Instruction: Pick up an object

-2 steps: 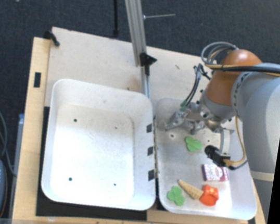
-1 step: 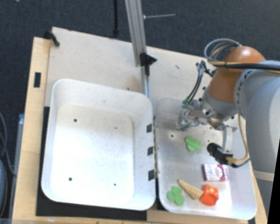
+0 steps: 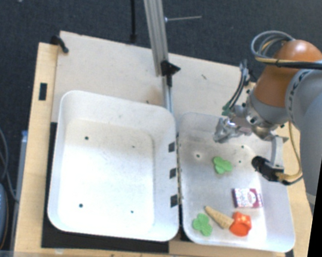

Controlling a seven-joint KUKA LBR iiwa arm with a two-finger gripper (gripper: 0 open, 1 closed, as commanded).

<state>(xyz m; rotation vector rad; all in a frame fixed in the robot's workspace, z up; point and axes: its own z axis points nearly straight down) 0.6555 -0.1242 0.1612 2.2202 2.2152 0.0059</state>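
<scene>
The right bin [image 3: 205, 135] holds several small objects: a green piece [image 3: 222, 165] near its middle, a purple and white box [image 3: 247, 197], a tan cone [image 3: 217, 217], an orange-red piece [image 3: 241, 224] and a green leafy piece [image 3: 202, 224] near the front edge. My gripper [image 3: 226, 132] hangs over the back of the right bin, a short way behind the green piece near the middle. Nothing shows between its fingers.
The left bin [image 3: 112, 165] lies beside the right one, with black clips along the seam between them. A slanted metal pole [image 3: 158, 33] rises behind the bins. A black cable and connector [image 3: 267, 167] hang off the arm over the right bin's right side.
</scene>
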